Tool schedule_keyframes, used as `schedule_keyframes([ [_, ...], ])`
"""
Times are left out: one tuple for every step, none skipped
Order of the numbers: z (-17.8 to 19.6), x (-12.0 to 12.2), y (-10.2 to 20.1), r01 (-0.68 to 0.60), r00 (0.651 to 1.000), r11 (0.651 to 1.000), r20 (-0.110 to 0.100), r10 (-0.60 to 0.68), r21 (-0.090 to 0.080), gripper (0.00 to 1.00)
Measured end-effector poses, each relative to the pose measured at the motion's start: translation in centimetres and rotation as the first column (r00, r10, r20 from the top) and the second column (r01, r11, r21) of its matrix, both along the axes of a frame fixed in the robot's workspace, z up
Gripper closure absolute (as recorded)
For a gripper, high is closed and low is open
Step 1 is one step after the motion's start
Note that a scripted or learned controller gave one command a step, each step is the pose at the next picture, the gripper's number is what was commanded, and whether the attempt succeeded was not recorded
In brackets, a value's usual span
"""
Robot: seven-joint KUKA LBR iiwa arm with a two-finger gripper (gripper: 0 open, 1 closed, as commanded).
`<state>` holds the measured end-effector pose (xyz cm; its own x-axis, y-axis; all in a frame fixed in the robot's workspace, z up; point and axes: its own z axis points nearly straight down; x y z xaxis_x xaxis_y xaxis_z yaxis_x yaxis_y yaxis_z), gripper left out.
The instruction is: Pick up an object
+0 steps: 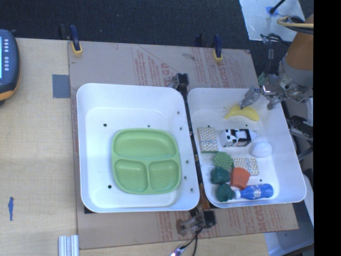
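- Hovering over the far end of the right bin (pixel 298 188), the gripper (pixel 259 95) looks spread and holds nothing.
- A banana (pixel 242 113) lies just below and left of the fingertips, apparently apart from them.
- Judged step: approach, no grasp made yet.
- Next move calls for lowering onto the banana, then closing.
- Cow toy (pixel 236 137), egg (pixel 261 149), bottle (pixel 257 191) lie nearer; a green tray (pixel 145 160) sits in the left bin (pixel 85 143).
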<state>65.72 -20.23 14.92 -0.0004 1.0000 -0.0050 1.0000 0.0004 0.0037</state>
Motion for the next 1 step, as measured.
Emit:
schedule_keyframes([
  [-4.94, -7.0, 5.05, -0.004, 1.0, 1.0, -0.018, 0.004, 0.009, 0.0],
])
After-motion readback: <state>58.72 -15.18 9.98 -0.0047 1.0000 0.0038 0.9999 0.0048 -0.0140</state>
